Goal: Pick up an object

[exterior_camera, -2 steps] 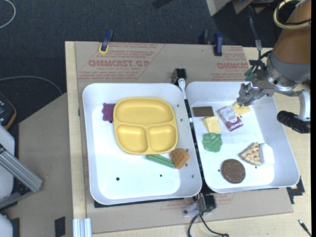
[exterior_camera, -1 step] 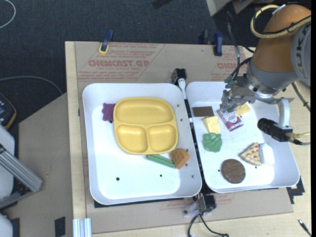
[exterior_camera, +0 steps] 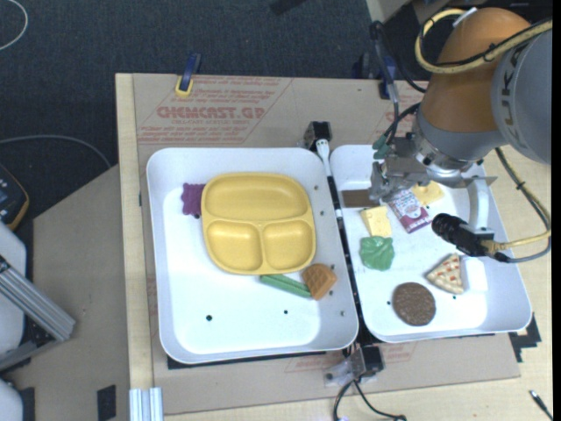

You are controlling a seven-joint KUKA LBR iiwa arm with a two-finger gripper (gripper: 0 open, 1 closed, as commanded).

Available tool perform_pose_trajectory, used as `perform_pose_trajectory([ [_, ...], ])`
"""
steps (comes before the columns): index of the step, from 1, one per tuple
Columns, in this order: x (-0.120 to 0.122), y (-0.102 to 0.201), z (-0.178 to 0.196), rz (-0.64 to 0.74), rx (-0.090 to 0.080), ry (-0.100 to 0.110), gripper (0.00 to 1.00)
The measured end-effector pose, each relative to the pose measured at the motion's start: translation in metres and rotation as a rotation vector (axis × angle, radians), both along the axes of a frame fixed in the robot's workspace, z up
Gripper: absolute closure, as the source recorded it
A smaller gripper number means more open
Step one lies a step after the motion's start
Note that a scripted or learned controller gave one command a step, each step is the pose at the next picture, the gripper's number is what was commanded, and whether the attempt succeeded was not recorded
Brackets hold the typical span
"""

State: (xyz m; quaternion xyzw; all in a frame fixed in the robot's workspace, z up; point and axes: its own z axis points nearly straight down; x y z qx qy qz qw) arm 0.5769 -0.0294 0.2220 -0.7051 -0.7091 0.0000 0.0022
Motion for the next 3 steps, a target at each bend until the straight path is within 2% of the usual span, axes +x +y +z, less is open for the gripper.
perform_pose_trajectory([
  [1,-0.009,0.05,0.013,0.001,0.0,-0.003,1.0],
  [2,-0.01,0.035,-0.002,-0.007,-0.003,0.002,1.0],
  [3,-0.018,0.045,0.0,-0.004,-0.002,0.001,1.0],
])
